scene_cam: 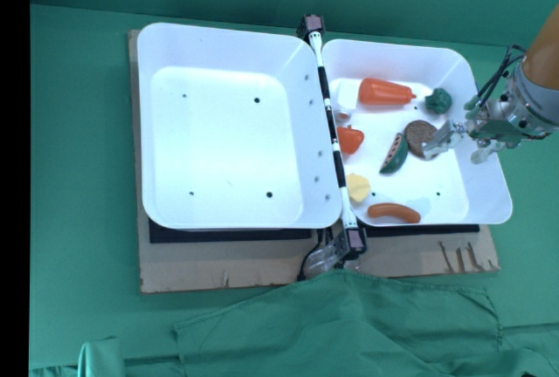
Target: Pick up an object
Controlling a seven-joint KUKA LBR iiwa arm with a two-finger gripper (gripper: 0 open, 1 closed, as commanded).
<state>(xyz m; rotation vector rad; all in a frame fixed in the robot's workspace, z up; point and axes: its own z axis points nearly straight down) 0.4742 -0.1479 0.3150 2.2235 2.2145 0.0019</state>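
On the left side of the bench sits a big white bin (166,61) with small dark dots on its floor; a thin black and white bar (327,118) runs between it and the right bin (489,201). Just past the bar, in the right bin, lie a small red piece (349,140) and a yellow lump (358,188); above them is an orange carrot toy (386,92); lower down lies a red sausage (394,212); a green melon slice (395,154) leans near the middle. Next comes a round brown piece (419,136), and a dark green broccoli (438,100) sits above it. At the far right the gripper (463,144) hangs over the bin's right edge; its fingers are spread apart, one tip right beside the brown piece, and they pinch nothing.
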